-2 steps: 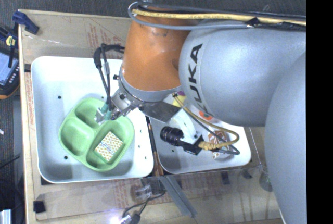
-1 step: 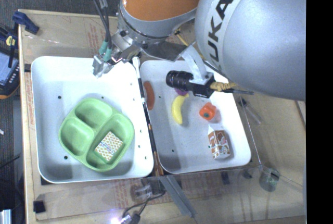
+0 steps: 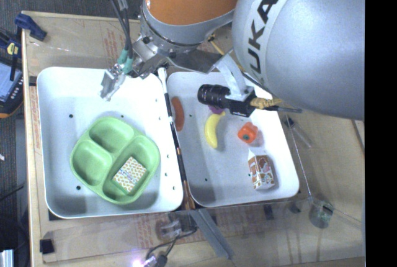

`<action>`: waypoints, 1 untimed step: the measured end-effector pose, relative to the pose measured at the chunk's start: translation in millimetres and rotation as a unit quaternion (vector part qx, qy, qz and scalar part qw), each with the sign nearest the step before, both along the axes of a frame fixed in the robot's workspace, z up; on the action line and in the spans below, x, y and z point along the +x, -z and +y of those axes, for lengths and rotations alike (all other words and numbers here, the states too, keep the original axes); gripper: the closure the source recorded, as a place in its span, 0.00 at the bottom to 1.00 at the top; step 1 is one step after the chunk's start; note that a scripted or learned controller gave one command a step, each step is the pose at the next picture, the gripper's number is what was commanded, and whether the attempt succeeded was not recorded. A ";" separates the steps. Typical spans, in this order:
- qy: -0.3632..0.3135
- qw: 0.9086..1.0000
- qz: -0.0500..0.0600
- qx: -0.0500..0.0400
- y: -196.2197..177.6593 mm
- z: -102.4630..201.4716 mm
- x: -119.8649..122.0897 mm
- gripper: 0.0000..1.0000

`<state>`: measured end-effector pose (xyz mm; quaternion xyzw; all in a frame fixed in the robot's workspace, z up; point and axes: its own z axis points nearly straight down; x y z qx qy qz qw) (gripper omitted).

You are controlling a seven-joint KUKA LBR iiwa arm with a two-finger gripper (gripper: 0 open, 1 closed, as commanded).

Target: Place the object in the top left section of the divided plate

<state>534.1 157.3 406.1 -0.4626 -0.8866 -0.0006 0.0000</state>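
A green divided plate (image 3: 75, 154) lies in the left bin (image 3: 53, 117). In its lower right section sits a small flat patterned square (image 3: 129, 173). The plate's other two sections hold nothing. My gripper (image 3: 109, 85) hangs over the far part of the left bin, just beyond the plate's top edge, with the grey and orange arm stretching back to the right. No object shows at its tip.
The right bin (image 3: 282, 188) holds a yellow banana (image 3: 213, 131), a reddish-brown oblong thing (image 3: 178, 113) by its left wall, a small orange object (image 3: 248, 133) and a little printed carton (image 3: 262, 172). The arm overhangs the far side of both bins.
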 end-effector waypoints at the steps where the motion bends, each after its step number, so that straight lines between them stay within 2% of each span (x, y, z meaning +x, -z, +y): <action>1: -0.149 0.989 -0.002 0.000 -37.4 21.8 29.6 0.00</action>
